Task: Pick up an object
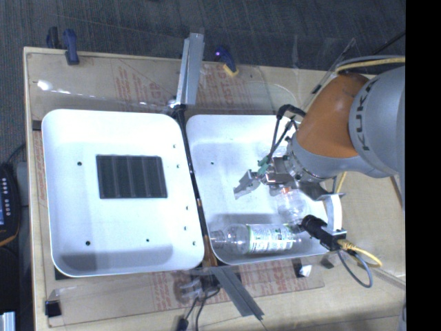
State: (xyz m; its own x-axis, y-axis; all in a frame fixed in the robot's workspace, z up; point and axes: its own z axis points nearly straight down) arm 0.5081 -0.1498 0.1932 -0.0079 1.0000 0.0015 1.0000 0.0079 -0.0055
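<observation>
Two shallow white bins sit side by side on the bench, and the right bin serves as the reference for all positions below. The left bin lies directly beside it, their adjacent walls nearly touching, and carries a dark ribbed rectangular panel on its floor. A clear plastic bottle lies on its side along the near wall of the right bin, cap end toward the left bin; it bears a white label with green markings, but the print is too small to read. The arm enters over the right bin's far-right corner, grey with an orange band, and the letters "KU" are legible on the grey housing near the right edge of the view. The gripper hangs over the middle of the right bin's floor, well apart from the bottle; its fingers stand narrowly parted, with nothing visible between them. A second clear, crumpled-looking item appears just beside the wrist, above the bottle; its identity cannot be determined. A metal bar runs from the bench's far edge to the gap between the bins. Blue clamps grip the far edge of the bench.
</observation>
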